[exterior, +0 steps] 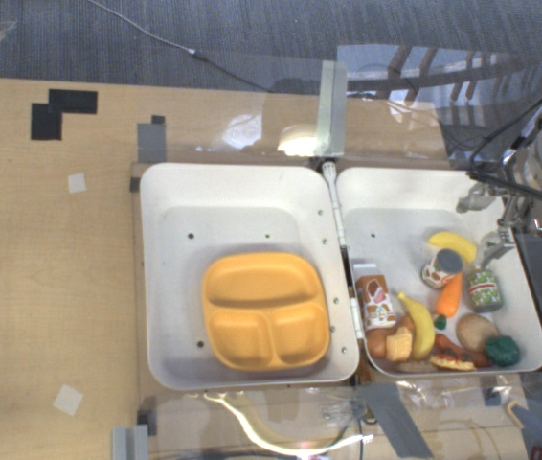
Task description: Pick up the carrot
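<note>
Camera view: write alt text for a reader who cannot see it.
An orange carrot lies among toy foods in the right white bin, with the gripper hanging just above and to its right. Around the carrot are two bananas, a green can and a potato. The left white bin holds a yellow divided tray.

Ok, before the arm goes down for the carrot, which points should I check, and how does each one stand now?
1. Carrot visible and uncovered in the right bin: ok.
2. Gripper over the right bin: ok, above and right of the carrot, not yet over it.
3. Nothing held between the gripper fingers: ok.
4. Free space around the carrot: not ok; the green can, the small cup and a banana lie very close.
5. Carrot lying flat: cannot tell; it seems to lean on its neighbours.
6. Yellow tray in the left bin out of the way: ok.
</note>
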Available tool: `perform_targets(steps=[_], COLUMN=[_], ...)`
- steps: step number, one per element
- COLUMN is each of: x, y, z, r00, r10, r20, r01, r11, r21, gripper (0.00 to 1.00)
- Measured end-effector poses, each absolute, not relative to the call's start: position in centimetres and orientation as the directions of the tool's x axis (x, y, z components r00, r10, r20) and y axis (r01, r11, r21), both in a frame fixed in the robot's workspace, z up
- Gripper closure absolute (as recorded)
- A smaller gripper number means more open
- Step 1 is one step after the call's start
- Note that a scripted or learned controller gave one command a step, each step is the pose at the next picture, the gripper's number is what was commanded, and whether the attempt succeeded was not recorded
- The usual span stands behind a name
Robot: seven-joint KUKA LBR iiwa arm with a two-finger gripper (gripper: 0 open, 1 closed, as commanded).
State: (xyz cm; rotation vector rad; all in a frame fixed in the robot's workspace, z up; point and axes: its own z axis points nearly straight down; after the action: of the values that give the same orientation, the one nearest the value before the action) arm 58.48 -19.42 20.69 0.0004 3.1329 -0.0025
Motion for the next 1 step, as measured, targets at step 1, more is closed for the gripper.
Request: perform_targets(steps=[1], x=[57.02], y=[-17.75], z=[8.99], r00=[-0.995], r10=[0.099], r20=[-0.017], r01=[0.099], r11=[0.995], r21=[-0.002], gripper=[0.00])
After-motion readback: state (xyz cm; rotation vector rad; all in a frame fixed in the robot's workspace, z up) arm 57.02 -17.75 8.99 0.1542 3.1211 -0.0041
